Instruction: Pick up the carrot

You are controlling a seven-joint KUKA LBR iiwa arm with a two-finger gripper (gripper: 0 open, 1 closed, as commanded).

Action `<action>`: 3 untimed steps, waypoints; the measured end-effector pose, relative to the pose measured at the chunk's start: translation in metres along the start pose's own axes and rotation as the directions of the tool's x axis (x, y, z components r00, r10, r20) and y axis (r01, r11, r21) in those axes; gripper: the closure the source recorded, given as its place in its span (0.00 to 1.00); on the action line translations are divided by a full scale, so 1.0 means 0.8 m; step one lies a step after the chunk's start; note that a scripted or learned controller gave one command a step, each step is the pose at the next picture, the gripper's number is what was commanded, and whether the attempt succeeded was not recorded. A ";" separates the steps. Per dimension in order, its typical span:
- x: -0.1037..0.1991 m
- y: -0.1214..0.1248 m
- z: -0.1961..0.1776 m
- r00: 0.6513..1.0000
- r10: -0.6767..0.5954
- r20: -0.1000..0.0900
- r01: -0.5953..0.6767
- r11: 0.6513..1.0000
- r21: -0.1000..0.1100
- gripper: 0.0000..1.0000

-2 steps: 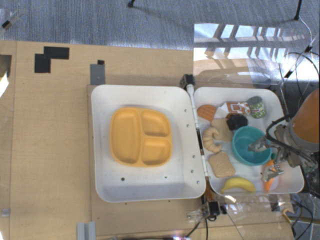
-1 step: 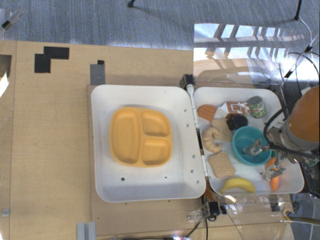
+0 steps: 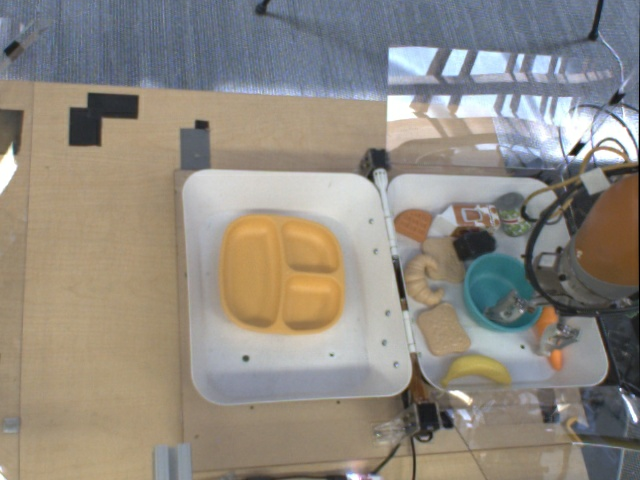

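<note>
My left bin [image 3: 210, 368] carries a yellow divided plate [image 3: 282, 272]. My right bin [image 3: 590, 373] has a teal bowl [image 3: 490, 283], banana [image 3: 477, 370] and croissant [image 3: 424, 278].

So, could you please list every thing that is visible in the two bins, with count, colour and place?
divided plate: one, yellow, middle of the left bin
bowl: one, teal, centre of the right bin
banana: one, yellow, near edge of the right bin
bread slice: one, tan, left of the bowl
croissant: one, beige, above the bread slice
carrot: one, orange, right of the bowl, partly hidden
dark item: one, black, behind the bowl
arm: one, orange band, over the right bin
end effector: one, metal, by the carrot
</note>
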State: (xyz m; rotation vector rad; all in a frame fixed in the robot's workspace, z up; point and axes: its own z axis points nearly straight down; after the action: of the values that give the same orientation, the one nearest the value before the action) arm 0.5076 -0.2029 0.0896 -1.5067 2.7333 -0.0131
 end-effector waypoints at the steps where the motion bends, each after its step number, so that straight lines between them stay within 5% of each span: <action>1: -0.003 0.010 0.000 0.815 -0.579 0.012 0.579 0.815 -0.007 0.00; 2: -0.003 -0.001 -0.018 0.821 -0.570 0.003 0.570 0.821 0.018 1.00; 3: -0.007 -0.004 -0.033 0.827 -0.563 0.006 0.562 0.826 0.030 1.00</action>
State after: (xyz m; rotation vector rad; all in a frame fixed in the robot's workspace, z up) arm 0.5127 -0.1998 0.1159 -2.2281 2.1528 -0.0478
